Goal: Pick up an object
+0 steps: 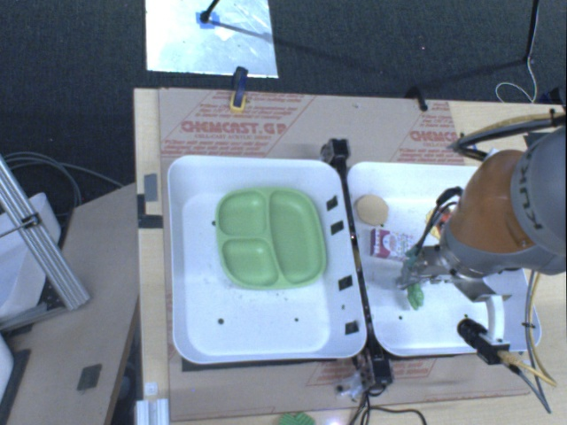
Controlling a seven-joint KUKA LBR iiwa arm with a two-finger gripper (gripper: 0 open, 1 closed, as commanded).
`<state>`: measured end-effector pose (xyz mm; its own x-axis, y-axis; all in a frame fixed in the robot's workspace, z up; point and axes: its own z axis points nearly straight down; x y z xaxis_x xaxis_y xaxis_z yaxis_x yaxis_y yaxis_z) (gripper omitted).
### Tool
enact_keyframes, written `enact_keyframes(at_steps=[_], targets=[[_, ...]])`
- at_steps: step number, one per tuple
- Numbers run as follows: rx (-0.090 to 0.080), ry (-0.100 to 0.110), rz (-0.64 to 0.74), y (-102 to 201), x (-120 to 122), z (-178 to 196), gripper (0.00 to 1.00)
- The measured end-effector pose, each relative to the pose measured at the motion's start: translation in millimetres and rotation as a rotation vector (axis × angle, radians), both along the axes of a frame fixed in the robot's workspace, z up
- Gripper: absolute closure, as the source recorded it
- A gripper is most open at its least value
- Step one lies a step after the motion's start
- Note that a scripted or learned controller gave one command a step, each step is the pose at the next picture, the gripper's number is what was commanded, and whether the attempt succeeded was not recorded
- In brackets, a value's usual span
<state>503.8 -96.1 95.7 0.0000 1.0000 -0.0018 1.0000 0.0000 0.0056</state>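
In the right bin (390, 326) lie a tan round object (371, 209), a red and white packet (384, 243) and a small green object (414, 297). My gripper (410, 277) is low in this bin, right above the green object and just right of the packet. The arm's orange band (492, 211) and grey wrist hang over the bin's right half and hide what lies beneath. A green divided plate (269, 238) rests in the left bin (195, 308).
A black divider with clips (347, 246) runs between the two bins. A cardboard sheet (292, 122) lies under the bins. A yellow and blue clamp (239, 91) sits at the bench's back edge. Cables trail at the front (372, 397).
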Motion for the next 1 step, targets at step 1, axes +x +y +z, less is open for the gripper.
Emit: enact_keyframes(at_steps=[1], targets=[[0.002, -0.007, 0.012, 55.5, 55.0, 94.5, 1.0]])
